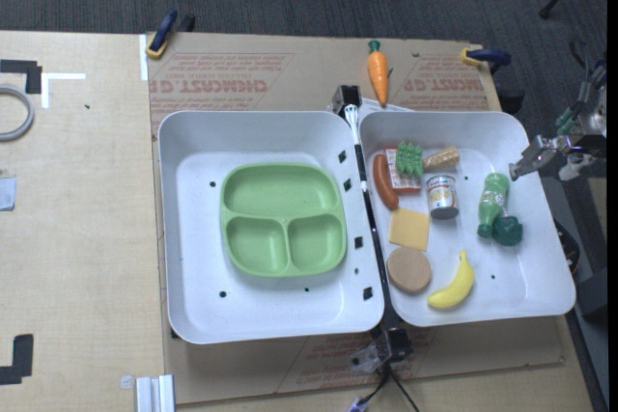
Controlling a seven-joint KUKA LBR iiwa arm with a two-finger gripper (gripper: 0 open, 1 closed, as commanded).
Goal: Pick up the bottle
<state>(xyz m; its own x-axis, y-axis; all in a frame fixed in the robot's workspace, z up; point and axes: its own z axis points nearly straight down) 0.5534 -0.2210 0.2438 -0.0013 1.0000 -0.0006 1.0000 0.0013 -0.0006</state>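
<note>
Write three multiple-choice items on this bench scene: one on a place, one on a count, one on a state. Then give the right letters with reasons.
1. Where does the green bottle lie?
A. in the right bin
B. on the green tray
C. on the cardboard beside the carrot

2. How many compartments has the green tray?
A. two
B. three
C. five

3. How does the tool stand to the bottle?
A. it holds the bottle lifted
B. it is at the right bin's far right rim, apart from the bottle
C. it presses on the banana

Answers: 1 A, the bottle rests on that bin's floor near the broccoli. 2 B, one wide section and two small ones. 3 B, a gap shows between tool and bottle.
</note>
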